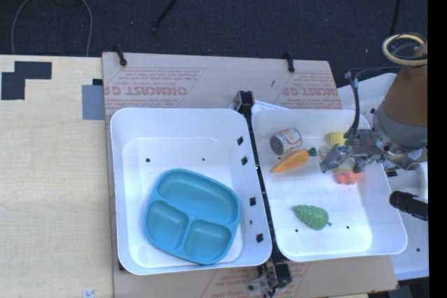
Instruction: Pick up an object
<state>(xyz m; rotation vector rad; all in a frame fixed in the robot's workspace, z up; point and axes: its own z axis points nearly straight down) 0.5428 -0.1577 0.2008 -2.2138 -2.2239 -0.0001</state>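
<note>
Gripper [342,162] low over right bin [380,237], 3 o'clock side; finger state cannot tell. Orange-red object [346,178] directly beneath, partly hidden. Carrot [291,161] and can [285,141] at 9 o'clock of gripper. Advice: centre over object, descend straight, close gently.

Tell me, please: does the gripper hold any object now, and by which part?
It cannot be told. The gripper hangs low over a small orange-red object in the right bin.

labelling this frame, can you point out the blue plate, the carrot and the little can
blue divided plate [190,214], camera view, on the ridge between its compartments
toy carrot [291,162], camera view, middle of the orange body
small can [286,141], camera view, on its side wall
</note>
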